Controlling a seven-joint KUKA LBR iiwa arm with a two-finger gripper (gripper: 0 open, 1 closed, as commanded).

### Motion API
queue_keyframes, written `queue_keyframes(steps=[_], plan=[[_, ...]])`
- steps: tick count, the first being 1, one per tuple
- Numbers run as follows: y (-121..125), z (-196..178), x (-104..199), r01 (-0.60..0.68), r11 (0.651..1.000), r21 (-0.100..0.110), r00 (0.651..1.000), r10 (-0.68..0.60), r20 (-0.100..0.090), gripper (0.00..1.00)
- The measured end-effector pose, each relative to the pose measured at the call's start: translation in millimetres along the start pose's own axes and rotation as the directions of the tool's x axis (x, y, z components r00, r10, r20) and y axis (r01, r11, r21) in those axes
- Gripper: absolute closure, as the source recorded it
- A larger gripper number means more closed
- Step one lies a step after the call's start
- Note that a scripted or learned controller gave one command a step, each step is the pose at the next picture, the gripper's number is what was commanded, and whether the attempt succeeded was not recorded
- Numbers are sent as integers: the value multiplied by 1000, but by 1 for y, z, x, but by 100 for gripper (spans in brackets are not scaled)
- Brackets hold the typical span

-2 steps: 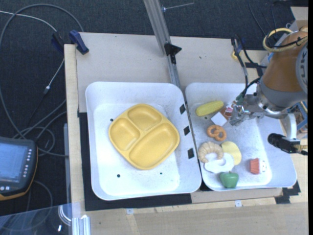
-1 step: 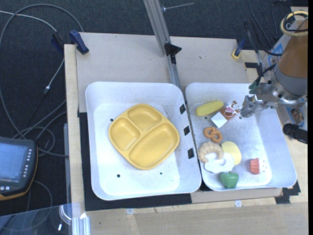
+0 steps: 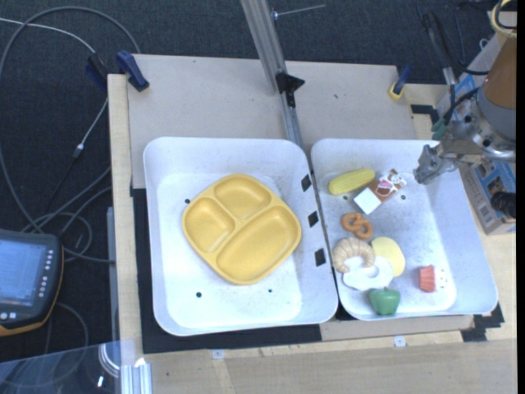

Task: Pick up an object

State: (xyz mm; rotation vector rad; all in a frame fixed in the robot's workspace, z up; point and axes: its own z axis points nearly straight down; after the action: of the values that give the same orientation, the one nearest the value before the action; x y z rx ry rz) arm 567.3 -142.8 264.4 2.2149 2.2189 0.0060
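Reaching in from the right, the grey arm (image 3: 500, 97) hangs its claw (image 3: 428, 167) over the top right part of the right bin (image 3: 459, 220). I cannot tell if the claw is open or closed, because it looks dark and small from up here. Nothing shows inside it.

Two white bins sit side by side on the tan surface (image 3: 205, 97). The left bin (image 3: 164, 220) has a yellow plate (image 3: 241, 228) in it, and the plate has three parts.

All the toy food lies in the right bin. A yellow-green corn cob (image 3: 352, 180) lies near the top, left of the claw. Just beside it are a white and brown block (image 3: 367, 199) and a small red and white toy (image 3: 390, 183), which is the toy nearest to the claw. Below them is a little brown pretzel (image 3: 358, 224). Under that sits a tan croissant (image 3: 353, 253), touching a pale yellow round thing (image 3: 389, 255). A white flat piece (image 3: 367, 277) lies just below those two. A green pepper (image 3: 384, 300) sits at the bottom edge of the bin. A red-orange piece (image 3: 427, 279) lies off to the right, apart from the rest.

A metal pole (image 3: 267, 31) slants down toward the gap between the bins. Blue clamps (image 3: 131, 70) hold the top corner of the surface. Grey cables (image 3: 49, 97) lie on the dark floor at the left, near a hand-held screen (image 3: 25, 279).
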Motion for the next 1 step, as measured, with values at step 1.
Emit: queue_keyframes(steps=[1], plan=[[13,-5,57,6,1000,3,1000,-6,-3,100]])
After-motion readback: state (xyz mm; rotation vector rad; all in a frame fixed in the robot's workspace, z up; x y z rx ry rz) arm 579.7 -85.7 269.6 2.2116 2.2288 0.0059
